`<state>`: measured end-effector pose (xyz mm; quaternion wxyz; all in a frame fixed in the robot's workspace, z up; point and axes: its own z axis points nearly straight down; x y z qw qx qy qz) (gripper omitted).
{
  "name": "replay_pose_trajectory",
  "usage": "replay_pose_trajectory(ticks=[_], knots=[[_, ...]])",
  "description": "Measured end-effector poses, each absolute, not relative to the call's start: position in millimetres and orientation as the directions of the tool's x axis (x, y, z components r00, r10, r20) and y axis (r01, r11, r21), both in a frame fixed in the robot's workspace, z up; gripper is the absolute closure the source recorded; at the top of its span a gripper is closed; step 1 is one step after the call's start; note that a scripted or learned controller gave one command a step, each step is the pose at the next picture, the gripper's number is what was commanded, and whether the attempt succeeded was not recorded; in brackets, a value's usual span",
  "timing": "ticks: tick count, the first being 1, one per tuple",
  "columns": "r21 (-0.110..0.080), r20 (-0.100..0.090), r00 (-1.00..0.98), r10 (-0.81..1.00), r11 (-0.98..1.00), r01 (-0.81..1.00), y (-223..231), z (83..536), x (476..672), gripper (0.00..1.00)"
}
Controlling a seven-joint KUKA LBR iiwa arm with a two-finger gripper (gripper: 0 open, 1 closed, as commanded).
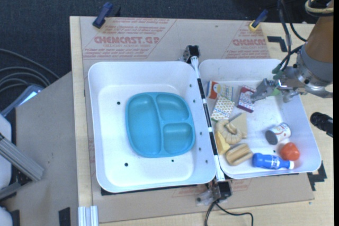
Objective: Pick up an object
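- Dark carpet surrounds the surface (159, 39), cardboard-topped; left bin (100, 114) carries a blue divided plate (159, 124).
- Right bin (312, 129): end effector (265, 90) sits at 12 o'clock, just beside a small maroon packet (246, 98). Open or closed, cannot tell; nothing visibly gripped.
- Packet judged light, flat, likely slippery; pinch across its short edges.
- Blue bottle (273, 161) at 6 o'clock looks rigid, easier.
- Wrist is cut off at frame edge; packet labels unreadable.

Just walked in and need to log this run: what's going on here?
A grey arm reaches in from the right, its gripper low over the right bin, near a small maroon packet. Nothing is visibly held. That bin also holds a blue bottle and hot dog bun. The left bin holds a blue divided plate.
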<state>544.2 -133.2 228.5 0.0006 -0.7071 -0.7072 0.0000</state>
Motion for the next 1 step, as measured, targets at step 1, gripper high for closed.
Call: replay_pose_trajectory(ticks=[1], knots=[[0.006,-0.003,0.001,1.000,-0.001,1.000,-124.1,87.5,571.6,0.00]])
